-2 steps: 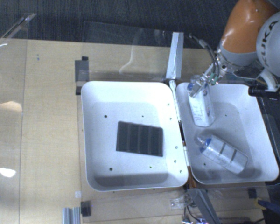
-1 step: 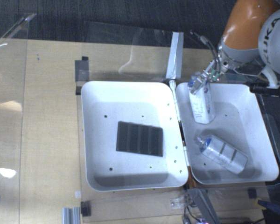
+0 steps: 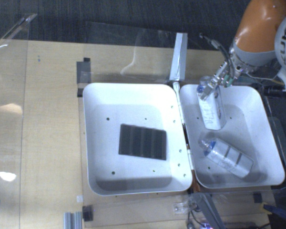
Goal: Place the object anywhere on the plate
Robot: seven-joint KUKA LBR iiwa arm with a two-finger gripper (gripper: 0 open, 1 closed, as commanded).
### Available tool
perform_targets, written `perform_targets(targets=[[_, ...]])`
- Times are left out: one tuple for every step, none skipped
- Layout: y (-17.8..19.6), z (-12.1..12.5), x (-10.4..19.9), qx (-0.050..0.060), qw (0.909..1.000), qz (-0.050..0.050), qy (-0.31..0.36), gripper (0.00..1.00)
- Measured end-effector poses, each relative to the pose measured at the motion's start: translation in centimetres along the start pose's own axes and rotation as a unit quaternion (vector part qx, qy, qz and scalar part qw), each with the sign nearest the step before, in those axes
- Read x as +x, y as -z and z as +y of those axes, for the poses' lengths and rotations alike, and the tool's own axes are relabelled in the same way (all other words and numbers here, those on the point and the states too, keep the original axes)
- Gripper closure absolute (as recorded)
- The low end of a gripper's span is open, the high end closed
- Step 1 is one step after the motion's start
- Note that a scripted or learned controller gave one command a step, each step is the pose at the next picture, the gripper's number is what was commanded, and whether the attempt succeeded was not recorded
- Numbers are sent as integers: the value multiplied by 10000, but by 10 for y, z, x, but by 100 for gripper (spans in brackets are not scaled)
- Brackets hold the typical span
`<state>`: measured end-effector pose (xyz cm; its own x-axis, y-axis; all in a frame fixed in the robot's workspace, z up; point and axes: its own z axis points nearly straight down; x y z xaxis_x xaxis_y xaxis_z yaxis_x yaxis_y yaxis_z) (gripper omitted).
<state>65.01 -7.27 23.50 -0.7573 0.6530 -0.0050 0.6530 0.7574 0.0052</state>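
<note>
On my bench view: two shallow white bins sit side by side, their inner rims touching at the centre.
Left bin: the shallow white plastic left bin holds the dark grey ribbed rectangular plate, lying flat near the bin's middle, slightly toward 4 o'clock.
Right bin: the shallow white plastic right bin holds two bottles.
Upper bottle: the clear plastic bottle with a white label lies at about 10 o'clock in the right bin, its long axis running roughly 12 to 6, close to the shared rim.
Lower bottle: the clear ridged plastic bottle with a blue neck ring lies at about 6 o'clock in the same bin, tilted from 10 toward 4, just below the upper bottle and apart from it.
Arm: the grey arm with its orange band comes in from 2 o'clock.
Tool: the two-finger gripper sits right at the upper bottle's top end; I cannot tell its opening, nor whether it grips anything.
</note>
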Motion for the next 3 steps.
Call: perform_targets(targets=[[12,2,0,-28,10000,-21,7,100],[23,5,-1,-57,10000,-39,14,100],[35,7,-1,-85,9999,-57,22,100]])
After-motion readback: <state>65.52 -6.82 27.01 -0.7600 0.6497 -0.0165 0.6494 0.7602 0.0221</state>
